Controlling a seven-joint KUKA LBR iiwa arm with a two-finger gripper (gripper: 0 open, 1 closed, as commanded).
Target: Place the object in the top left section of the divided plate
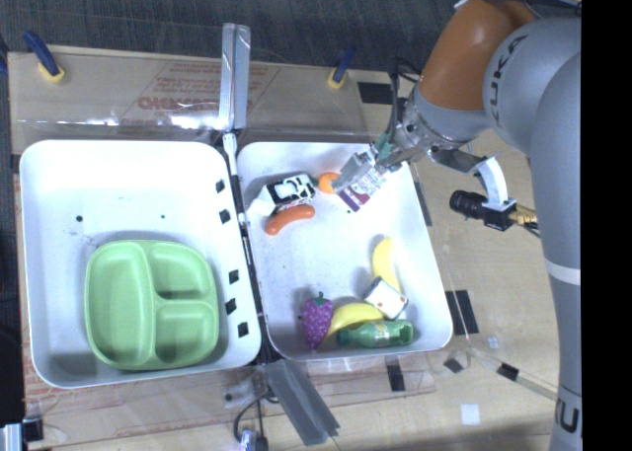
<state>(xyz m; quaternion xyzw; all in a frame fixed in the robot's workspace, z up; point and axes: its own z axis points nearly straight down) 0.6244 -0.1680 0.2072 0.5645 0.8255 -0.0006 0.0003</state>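
Note:
The green divided plate (151,304) lies in the left bin, toward its front, with three sections. My gripper (357,183) hangs low over the back of the right bin. It is right beside a small orange piece (327,182) and a black-and-white toy (288,188). A small purple patch (353,201) shows at the gripper's tip; I cannot tell whether it is a held thing. A red-orange sausage (289,218) lies just left and in front of the gripper.
At the front of the right bin (420,242) lie two bananas (383,260), purple grapes (317,319), a green bottle (375,334) and a small white carton (386,298). The left bin (59,183) has bare white floor behind the plate. A metal divider (235,84) stands between the bins.

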